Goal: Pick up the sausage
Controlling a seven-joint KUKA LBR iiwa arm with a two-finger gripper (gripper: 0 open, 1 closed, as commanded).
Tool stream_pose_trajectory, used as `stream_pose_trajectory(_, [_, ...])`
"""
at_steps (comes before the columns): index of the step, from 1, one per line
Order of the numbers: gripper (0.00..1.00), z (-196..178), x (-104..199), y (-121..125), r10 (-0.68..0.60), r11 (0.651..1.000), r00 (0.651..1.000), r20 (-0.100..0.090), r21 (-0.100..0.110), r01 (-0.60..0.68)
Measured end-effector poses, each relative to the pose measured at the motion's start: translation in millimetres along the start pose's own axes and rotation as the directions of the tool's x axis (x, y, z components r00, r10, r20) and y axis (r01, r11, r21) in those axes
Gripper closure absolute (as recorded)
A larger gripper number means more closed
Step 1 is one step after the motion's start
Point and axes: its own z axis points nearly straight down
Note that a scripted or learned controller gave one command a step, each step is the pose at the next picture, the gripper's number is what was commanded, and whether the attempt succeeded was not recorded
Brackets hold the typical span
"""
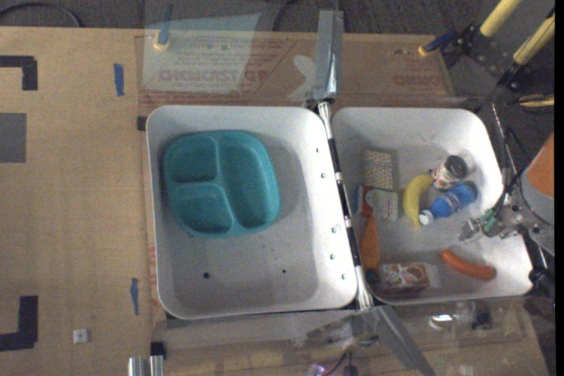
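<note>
A tan bench point(70, 216) carries two shallow white bins side by side, seen from above at a slant. The left bin point(256, 277) holds a teal divided plate point(221, 181), lying flat toward its far left corner. The right bin point(405, 123) holds the smaller things: a patterned packet point(379, 167) near its left wall, a second packet point(381, 203) just nearer than that, an orange carrot point(371, 244) along the left wall, and a red-and-white box point(407, 277) at the near edge. In the middle lie a yellow banana point(414, 197), a blue bottle point(449, 202) just right of it, and a small can point(450, 171) touching the bottle's far end. The sausage point(468, 265) lies flat on the bin floor at the near right, apart from the other items. The arm point(542, 180) enters from the right; its gripper point(487, 226) hovers just beyond the sausage's far side with nothing between its fingers, though whether they are spread or closed cannot be made out.
</note>
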Motion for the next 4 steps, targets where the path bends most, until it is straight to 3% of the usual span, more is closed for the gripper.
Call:
stream_pose_trajectory(1, [0.00,0,3,1,-0.005,1.000,1.000,-0.006,0.003,0.005])
stream_pose_trajectory(2, [0.00,0,3,1,-0.005,1.000,1.000,-0.006,0.003,0.005])
stream_pose_trajectory(3, [0.00,11,22,1,-0.097,0.995,0.995,-0.001,0.008,0.097])
stream_pose_trajectory(4, [0.00,11,4,0,-0.142,0.990,0.990,-0.009,0.005,0.142])
